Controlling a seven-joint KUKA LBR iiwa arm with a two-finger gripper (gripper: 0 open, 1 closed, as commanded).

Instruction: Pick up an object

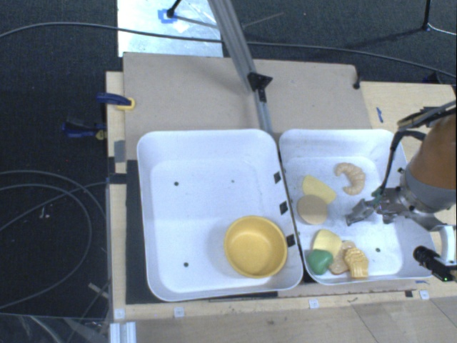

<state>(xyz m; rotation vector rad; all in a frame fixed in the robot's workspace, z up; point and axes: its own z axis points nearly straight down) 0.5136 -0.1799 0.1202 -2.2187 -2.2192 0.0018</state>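
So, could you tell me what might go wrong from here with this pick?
1. The claw hangs over bare floor of the right bin, between items; closing here would likely grab nothing.
2. The green piece, yellow wedge and tan toy lie bunched together, so a grasp there may catch two or push them apart.
3. The round tan disc looks flat and hard to grip.

No readable text, labels, brand names, numbers or signs appear anywhere in this overhead view. The two white bins, the food-shaped items and the yellow bowl all have plain, unmarked surfaces, and so do the bench and the arm.
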